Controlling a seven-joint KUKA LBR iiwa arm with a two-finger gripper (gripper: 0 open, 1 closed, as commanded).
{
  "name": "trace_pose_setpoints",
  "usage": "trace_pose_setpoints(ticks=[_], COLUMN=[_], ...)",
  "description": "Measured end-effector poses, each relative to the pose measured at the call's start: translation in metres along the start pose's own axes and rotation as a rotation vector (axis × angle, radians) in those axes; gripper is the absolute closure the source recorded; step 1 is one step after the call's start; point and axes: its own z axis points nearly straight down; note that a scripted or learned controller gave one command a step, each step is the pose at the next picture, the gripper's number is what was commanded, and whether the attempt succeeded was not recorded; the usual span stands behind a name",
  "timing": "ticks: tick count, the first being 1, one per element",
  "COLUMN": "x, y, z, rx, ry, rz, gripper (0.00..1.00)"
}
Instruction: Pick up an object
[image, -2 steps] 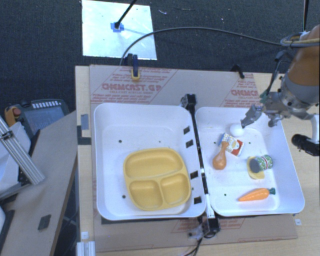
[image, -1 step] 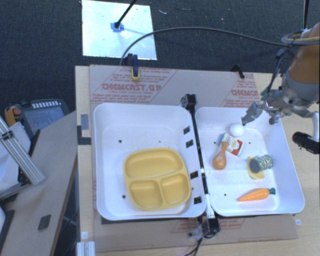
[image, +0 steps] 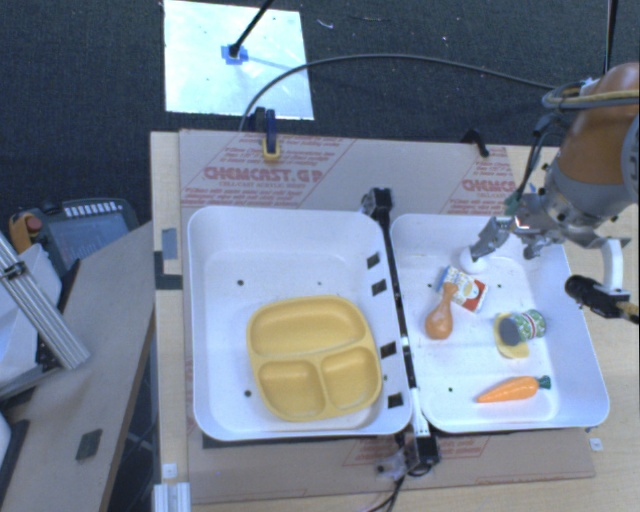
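At the far left of the frame a grey tablet (image: 88, 232) lies on a side table, clear of my work. Next comes the left bin (image: 220, 235), and in its lower half sits a yellow divided plate (image: 312, 355), flat and square to the walls; it looks too broad for my claw to straddle, so I judge it a poor choice. A black clip strip (image: 390, 290) runs down the seam where the two bins meet, there, I take it, to pin them together. Across it, in the right bin (image: 570, 400), lie the things I could lift: an orange drumstick-shaped toy (image: 441, 318) just right of the seam, resting against a small white-and-red carton (image: 466, 290); to their right a small can with a yellow lid (image: 518, 331) lying on its side; and below that, near the lower right of the bin, a toy carrot (image: 510, 389) lying flat and well apart from the rest, which I judge the easiest to take. My claw (image: 478, 258) hangs at the upper middle of this bin, just above the carton, reaching in from the upper right of the frame. I cannot tell how it is set, and nothing shows as gripped in it.
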Motion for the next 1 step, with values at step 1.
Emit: trace_pose_setpoints(ticks=[1], x=[0.0053], y=[-0.0092], z=[0.0519], rx=[0.001], ry=[0.001], rz=[0.001], gripper=[0.00])
